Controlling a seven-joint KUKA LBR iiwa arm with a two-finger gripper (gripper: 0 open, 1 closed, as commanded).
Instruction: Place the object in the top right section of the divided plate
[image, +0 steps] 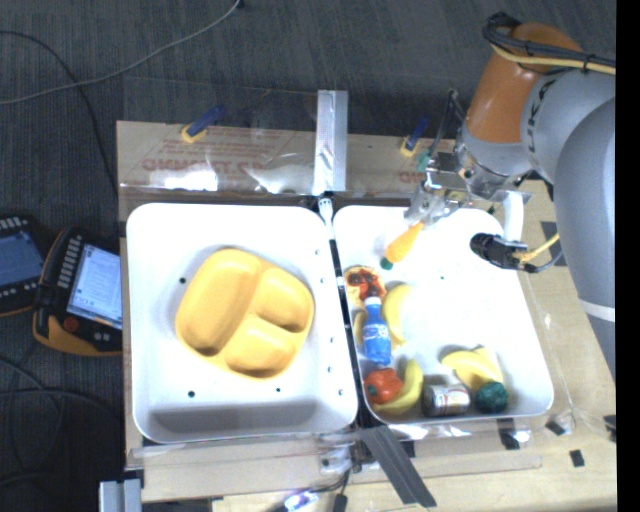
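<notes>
Claw (432, 207): gripped toy carrot (404, 242) | carrot hung slantwise over right bin (520, 330), tip lower-left | yellow divided plate (245, 311): left bin (150, 300)

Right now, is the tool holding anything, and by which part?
Looks like yes: the tool has a small orange carrot-like piece hanging from it over the right bin, gripped at its upper end, green tip pointing down.
</notes>
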